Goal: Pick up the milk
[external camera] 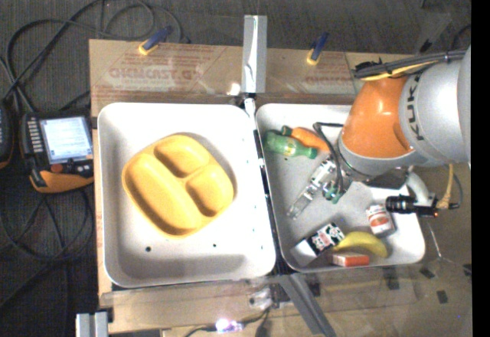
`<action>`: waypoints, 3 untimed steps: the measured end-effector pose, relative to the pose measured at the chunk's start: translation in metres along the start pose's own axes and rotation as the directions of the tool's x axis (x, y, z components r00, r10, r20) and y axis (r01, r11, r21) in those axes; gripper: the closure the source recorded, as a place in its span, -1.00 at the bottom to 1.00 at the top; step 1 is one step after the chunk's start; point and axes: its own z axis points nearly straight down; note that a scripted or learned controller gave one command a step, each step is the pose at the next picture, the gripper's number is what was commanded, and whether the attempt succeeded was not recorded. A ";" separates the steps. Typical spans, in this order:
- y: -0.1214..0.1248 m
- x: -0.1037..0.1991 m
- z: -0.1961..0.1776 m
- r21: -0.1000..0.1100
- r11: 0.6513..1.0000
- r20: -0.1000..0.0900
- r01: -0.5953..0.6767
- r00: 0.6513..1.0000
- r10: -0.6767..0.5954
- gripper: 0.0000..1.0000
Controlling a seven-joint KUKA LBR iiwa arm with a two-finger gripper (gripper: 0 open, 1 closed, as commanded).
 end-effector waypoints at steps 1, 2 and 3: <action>-0.082 0.006 -0.062 0.004 0.998 0.002 0.063 0.998 -0.063 -1.00; -0.079 -0.073 0.000 0.002 0.993 0.003 0.118 0.993 -0.118 -1.00; -0.034 -0.149 -0.022 -0.001 0.984 0.005 0.176 0.984 -0.176 -1.00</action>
